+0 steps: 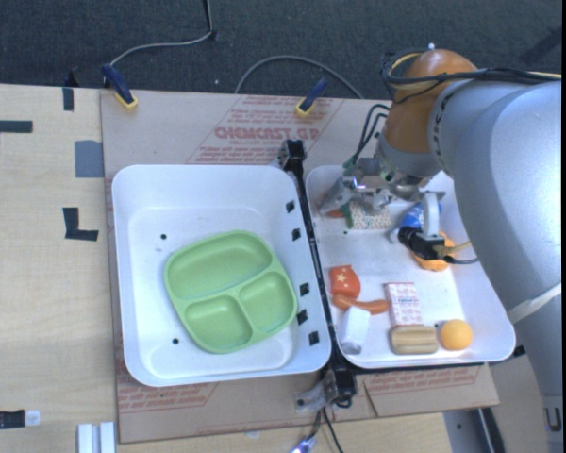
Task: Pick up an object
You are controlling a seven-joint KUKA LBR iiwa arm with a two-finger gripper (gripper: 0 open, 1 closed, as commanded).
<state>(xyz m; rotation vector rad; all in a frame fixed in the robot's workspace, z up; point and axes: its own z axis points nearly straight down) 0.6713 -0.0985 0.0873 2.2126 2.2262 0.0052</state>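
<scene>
Left bin (132, 192): holds one green divided plate (231, 291), lying flat; nothing else noted.

Right bin (462, 286): the near end carries a red piece (343, 279), a white block (356, 327), a pink-striped packet (403, 302), a tan loaf-shaped item (413, 340) and an orange ball (455, 334) — all resting on the floor, well apart from the gripper.

At the far end a small speckled packet (369, 218) lies on the floor, with the gripper (352, 198) low at its edge — touching or just beside; contact cannot be confirmed. Whether the gripper is released or clenched cannot be told from this angle.

Assessment: the approach appears made, and nothing is seen lifted. Grasp, lift and clearance from the bin are not yet done. The speckled packet is judged the likely target.
</scene>
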